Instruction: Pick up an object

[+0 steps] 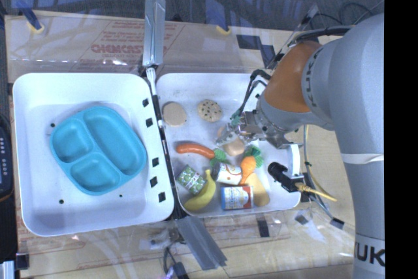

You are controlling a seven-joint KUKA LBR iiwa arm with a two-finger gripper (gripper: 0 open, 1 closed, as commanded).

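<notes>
The gripper [236, 131] hangs low over the middle of the right bin [196, 85], reaching in from that bin's right edge beneath the arm's orange band [287, 85]; whether it is clenched or released cannot be told, since the wrist hides it, and nothing shows plainly between its tips. Just beside it, toward the bin's centre, an orange carrot-like piece [194, 149] lies flat, its long axis running roughly left to right with a slight downward tilt to the right. A round chocolate-chip cookie [209, 110] and a plain tan disc [174, 114] sit near the bin's upper left part. Along the near edge a yellow banana [204, 196] curves beside a green-patterned piece [189, 178] and a small can [235, 197] lying on its side. The left bin [26, 160] carries a blue divided plate [98, 148], set at a slant.
</notes>
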